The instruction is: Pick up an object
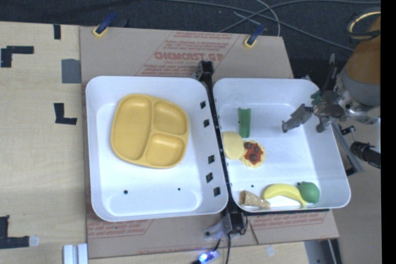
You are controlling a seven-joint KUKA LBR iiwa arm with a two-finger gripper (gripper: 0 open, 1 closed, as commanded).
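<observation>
The right bin (322, 157) holds several toy foods. A green block (244, 122) stands near its left wall, with a pale yellow disc carrying a red topping (243, 150) just below it. Along the front wall lie a tan wedge (251, 198), a banana (283, 193) and a green round fruit (309, 192). My gripper (303, 127) hangs over the bin's upper right part, open, its two dark fingers spread with nothing between them. It is well right of the green block and apart from every item.
The left bin (102, 151) holds a yellow divided plate (150, 130). Both bins rest on a cardboard sheet (185, 52) held by yellow-blue clamps (105, 24). Black cables (216, 0) run across the dark floor behind.
</observation>
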